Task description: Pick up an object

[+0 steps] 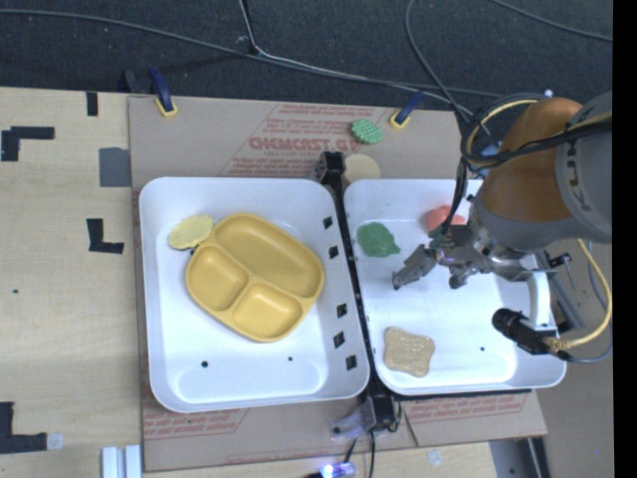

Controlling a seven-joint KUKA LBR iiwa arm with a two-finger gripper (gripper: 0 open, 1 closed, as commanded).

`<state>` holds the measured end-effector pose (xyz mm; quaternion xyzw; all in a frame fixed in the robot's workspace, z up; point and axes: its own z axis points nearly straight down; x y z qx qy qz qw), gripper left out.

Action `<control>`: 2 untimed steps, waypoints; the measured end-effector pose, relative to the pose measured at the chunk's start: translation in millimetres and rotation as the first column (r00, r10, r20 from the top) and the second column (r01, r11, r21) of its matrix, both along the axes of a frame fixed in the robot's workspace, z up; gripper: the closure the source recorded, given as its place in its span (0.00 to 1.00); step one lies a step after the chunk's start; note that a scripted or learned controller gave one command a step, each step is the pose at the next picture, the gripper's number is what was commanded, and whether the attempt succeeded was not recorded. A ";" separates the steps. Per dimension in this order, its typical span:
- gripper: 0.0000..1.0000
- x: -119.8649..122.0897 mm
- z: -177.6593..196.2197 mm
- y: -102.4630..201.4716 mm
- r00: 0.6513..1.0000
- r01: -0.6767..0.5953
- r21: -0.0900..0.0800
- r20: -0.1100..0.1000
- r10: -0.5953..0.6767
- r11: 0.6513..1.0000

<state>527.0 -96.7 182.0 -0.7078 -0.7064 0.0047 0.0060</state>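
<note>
A: Count, bins? 
B: Two white bins (164,366) on the bench (60,297), side by side.

A: Left bin contents? 
B: One yellow divided tray (255,276), three compartments. One pale yellow piece (189,231) touching its upper left edge. Total two.

A: Right bin? 
B: One green piece (377,239), one tan piece (408,351), one red-orange piece (438,216) partly hidden by the arm. Total three.

A: Outside the bins? 
B: One green dotted piece (366,130) on the cardboard, one pale disc (362,166) just below it. Two blue clamps (162,96) at the cardboard's top edge.

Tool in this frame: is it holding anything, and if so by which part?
Nothing is held. The tool hangs open over the right bin, with no object between its fingers; the green piece lies just to its left.
</note>
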 end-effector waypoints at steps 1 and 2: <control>0.00 3.1 6.4 0.3 1.000 -0.004 -0.001 0.013 0.004 1.000; 0.00 11.3 -47.3 -2.9 1.000 -0.003 -0.002 0.009 0.003 1.000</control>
